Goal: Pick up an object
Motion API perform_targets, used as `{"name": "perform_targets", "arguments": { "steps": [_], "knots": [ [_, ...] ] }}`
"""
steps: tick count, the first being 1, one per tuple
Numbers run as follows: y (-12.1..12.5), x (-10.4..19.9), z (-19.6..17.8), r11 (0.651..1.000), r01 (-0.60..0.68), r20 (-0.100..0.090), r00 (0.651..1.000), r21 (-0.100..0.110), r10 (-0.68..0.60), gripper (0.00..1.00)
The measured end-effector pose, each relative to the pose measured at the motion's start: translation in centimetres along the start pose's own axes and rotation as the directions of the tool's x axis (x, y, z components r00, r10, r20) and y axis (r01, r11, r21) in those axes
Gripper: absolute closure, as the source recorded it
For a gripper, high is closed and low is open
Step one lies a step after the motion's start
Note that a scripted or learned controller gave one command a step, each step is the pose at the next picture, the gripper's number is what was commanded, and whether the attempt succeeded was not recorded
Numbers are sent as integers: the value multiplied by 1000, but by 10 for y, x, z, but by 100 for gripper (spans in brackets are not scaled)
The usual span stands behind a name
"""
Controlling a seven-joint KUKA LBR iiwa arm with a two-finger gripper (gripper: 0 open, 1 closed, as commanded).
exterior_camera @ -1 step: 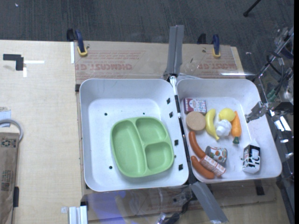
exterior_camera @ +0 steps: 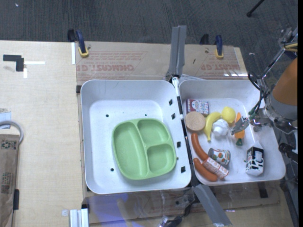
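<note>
reaching from the right, the end effector hangs over the carrot.

Right bin, clutter mid-frame right: banana curved, beside a lemon and white lump. Carrot at right. Round bun left of banana. Two sausages lower left, can tipped beside them. Black-white carton lower right.

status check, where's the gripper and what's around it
Gripper low in right bin, fingers unreadable. Beside carrot and lemon. Nothing seen held. Banana close by.
</note>
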State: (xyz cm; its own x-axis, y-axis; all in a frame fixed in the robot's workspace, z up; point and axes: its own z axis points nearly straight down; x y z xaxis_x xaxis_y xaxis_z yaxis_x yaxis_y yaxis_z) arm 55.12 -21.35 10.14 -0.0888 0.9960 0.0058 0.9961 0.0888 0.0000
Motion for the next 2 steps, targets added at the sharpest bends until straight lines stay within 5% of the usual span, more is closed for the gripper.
{"name": "perform_targets", "arguments": {
  "steps": [1, 2],
  "knots": [
    [-1, -1, -7, 1000, -2, 1, 1000, 4, 2, 100],
    [3, 46, -107, 994, 109, 5, 994, 3, -109, 100]
  ]
}}
